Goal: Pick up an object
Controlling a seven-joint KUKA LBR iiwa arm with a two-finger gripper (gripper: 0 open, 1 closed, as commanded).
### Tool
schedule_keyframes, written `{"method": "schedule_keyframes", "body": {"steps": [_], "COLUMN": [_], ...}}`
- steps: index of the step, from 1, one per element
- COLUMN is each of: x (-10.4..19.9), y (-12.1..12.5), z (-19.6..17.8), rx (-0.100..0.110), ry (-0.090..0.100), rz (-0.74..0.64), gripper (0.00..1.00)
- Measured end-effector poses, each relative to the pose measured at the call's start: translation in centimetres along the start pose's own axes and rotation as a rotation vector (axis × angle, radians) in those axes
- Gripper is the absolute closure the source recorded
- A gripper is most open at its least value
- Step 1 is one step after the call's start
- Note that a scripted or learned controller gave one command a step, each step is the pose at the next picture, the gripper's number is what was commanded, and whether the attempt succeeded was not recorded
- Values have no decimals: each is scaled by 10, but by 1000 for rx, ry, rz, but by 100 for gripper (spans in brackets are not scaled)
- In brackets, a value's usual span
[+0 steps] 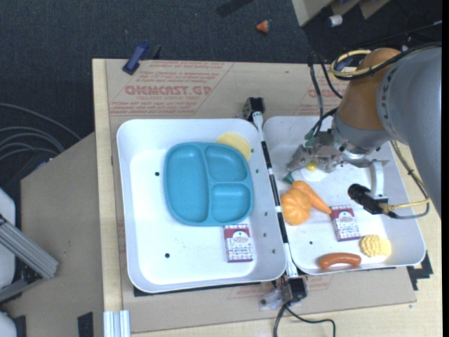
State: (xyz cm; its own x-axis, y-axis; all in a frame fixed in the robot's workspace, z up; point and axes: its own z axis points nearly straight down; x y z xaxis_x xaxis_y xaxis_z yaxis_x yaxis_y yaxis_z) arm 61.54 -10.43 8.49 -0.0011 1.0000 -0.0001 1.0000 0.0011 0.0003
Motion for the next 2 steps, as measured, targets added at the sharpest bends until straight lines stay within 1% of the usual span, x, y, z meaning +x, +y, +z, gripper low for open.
{"method": "schedule_keyframes", "body": {"steps": [1, 2], "x": [0, 0], "y": [0, 0], "z": [-10, -10], "rx": [-2, -1], "ry": [-1, -1], "rz": [-1, -1], "gripper": [100, 0]}}
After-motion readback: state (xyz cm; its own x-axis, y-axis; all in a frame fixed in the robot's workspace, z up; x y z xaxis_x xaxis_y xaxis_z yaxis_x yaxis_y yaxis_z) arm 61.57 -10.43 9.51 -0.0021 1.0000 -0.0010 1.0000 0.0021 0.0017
